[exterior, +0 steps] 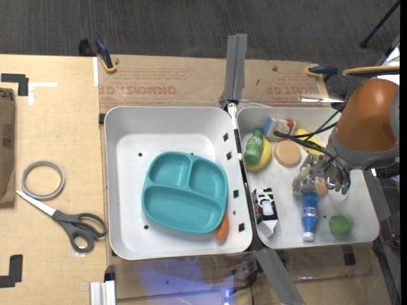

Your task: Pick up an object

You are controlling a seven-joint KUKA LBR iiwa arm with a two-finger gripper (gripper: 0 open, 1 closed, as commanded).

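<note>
- Several candidates in the right bin; your nearest is the blue bottle, lying lengthwise just below the claw, white cap toward the near wall.
- Handling guess: light, stiff plastic, round and smooth, so it may roll or slip. Pinch across the middle of the body, not the cap.
- Look: blue body, white cap end, slim.
- Claw state: can't tell. It's low in the bin above the bottle's top end, metal parts cluttered; nothing visibly held.
- Around it: green ball beside the bottle, tan disc and a yellow-green fruit toy further back, black-white carton by the divider.
- Left bin: teal divided plate, orange carrot at its edge.
- Scissors and tape ring are on the bench, well apart.
</note>
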